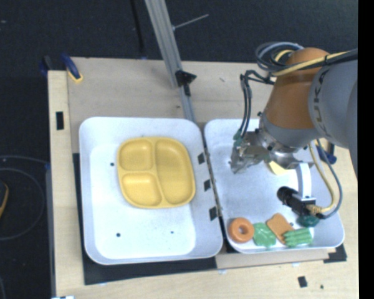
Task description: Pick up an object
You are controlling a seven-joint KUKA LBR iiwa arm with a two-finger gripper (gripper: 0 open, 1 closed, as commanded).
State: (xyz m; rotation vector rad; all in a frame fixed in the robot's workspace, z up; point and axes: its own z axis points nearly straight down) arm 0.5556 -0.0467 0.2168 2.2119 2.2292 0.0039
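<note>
Arm reaching in from the right of the view across the far right part of the right bin, its orange band above the wrist. The wrist bends downward and toward the bin's left wall. The hand is poised over the bin's far left quarter, close to the white floor. Its degree of opening cannot be told from this angle, and nothing is seen in its grasp.

Candidate objects lie in a row along the near wall of the right bin, well apart from the hand:
- an orange ring at the near left corner
- a green piece just beside the ring
- an orange-brown block
- a second green piece toward the near right corner

A pale yellow item, mostly hidden, shows beneath the wrist in the bin's middle.

The left bin touches the right bin's left wall and holds a yellow divided plate. Both bins rest on the pale worktop.
</note>
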